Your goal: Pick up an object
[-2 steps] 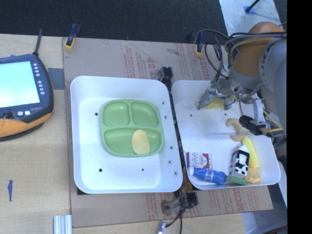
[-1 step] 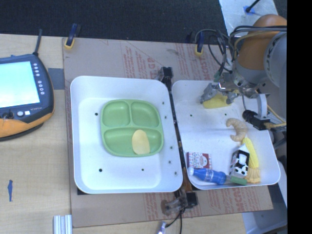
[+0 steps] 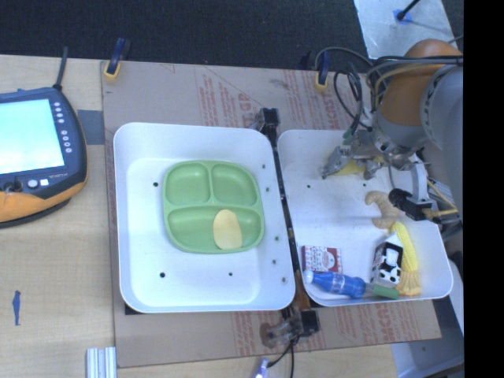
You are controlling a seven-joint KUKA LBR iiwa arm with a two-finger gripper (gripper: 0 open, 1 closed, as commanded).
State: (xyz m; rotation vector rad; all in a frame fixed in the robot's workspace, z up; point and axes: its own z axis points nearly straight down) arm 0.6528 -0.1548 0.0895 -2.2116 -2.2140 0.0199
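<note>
The gripper (image 3: pixel 346 166) has a yellow thing (image 3: pixel 364 166) beside it; whether its fingers grip, I cannot tell.

A single fixed camera looked down on my bench (image 3: pixel 71 290) at a slant, framing both white bins (image 3: pixel 142 274) fully from moderate height; my arm (image 3: pixel 441 116) entered at the right edge.

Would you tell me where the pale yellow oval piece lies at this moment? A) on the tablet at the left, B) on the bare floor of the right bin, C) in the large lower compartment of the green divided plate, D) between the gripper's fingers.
C: the yellow oval piece rests in the wide lower compartment of the green plate, which sits in the left bin.
</note>
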